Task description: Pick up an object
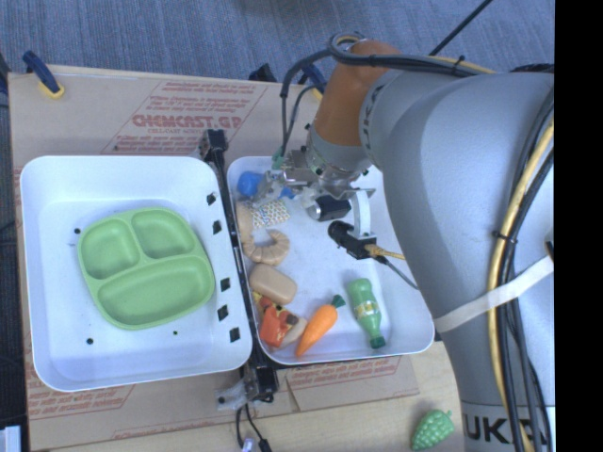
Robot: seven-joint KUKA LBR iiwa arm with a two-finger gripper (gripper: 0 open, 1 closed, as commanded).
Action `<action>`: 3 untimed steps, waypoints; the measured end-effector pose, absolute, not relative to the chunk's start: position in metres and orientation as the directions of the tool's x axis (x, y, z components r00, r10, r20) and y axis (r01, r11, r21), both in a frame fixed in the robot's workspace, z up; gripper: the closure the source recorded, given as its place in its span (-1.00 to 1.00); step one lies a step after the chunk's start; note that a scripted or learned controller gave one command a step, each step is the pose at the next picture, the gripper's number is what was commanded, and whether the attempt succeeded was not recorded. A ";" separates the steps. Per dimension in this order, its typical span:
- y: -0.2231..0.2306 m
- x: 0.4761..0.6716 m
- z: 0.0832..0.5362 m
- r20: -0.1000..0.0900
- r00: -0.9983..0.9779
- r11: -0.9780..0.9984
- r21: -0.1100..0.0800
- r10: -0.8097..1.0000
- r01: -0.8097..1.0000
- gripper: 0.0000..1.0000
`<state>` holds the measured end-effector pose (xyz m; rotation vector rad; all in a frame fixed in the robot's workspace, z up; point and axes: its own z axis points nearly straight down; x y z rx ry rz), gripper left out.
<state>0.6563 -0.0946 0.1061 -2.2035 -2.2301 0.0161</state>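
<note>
Camera view: my tool (283,179) is low over the far end of the right bin (405,332); I cannot tell how it stands. Just beside it lie a round blue ball (247,185) and a speckled, mesh-patterned piece (273,214). Nearer: glossy plastic carrot (318,327), green bottle (366,312). Left bin (38,252) carries a matte green divided plate (144,266).

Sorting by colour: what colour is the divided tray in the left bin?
Light green divided tray, seen in the camera view.
</note>
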 end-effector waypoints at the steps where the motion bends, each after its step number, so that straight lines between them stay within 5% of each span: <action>1: -0.095 0.656 0.106 -0.003 -0.012 0.012 -0.012 1.000 1.000 -1.00; 2: -0.093 0.657 0.096 -0.002 -0.008 0.008 -0.004 1.000 1.000 -1.00; 3: -0.092 0.657 0.106 0.000 -0.013 0.013 -0.008 1.000 1.000 1.00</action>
